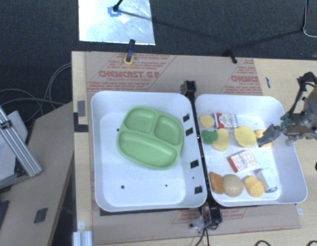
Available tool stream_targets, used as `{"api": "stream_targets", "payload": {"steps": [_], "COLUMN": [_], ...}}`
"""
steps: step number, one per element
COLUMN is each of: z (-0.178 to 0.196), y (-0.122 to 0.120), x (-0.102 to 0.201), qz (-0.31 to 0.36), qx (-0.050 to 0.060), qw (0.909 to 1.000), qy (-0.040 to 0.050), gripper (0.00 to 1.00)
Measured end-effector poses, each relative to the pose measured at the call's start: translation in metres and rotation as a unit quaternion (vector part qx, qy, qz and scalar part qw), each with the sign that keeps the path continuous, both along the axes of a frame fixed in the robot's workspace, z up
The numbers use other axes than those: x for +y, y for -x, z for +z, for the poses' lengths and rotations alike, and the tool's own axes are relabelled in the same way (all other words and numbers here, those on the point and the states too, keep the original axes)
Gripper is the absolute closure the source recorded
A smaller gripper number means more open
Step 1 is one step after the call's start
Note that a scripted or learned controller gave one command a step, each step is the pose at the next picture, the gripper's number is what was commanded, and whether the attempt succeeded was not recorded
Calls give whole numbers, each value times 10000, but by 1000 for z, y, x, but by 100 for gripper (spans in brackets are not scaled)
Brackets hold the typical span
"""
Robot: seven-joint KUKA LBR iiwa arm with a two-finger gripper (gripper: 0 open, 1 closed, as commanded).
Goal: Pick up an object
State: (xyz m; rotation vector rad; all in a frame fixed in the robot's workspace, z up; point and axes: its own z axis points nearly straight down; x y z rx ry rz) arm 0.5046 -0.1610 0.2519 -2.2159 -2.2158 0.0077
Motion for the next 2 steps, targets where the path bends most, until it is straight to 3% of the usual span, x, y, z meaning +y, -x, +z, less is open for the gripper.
{"api": "stream_targets", "payload": {"steps": [1,2], "z": [5,-46], "y": [-2,5], "x": [0,-7], "qz": [17,4], "qx": [-53,-38], "qw": [10000,10000], "qy": [11,8], "gripper": [0,0]}}
